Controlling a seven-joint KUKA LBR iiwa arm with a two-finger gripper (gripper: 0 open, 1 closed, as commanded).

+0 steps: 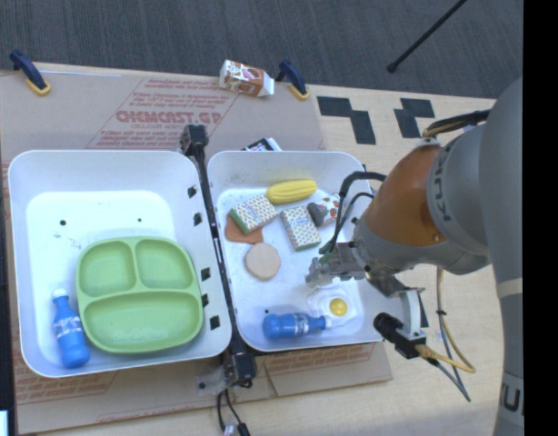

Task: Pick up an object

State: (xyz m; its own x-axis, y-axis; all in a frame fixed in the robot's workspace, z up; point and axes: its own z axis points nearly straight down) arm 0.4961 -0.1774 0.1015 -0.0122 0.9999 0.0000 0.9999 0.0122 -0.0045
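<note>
**Yellow clutter crowds the grasp**

White right bin (226, 271) holds the targets; the gripper (332, 269) hangs low inside it, just above the fried egg toy (336, 308). Whether its fingers are spread cannot be told. Descending here risks nudging the nearby blue bottle (293, 325) or missing entirely.
</note>
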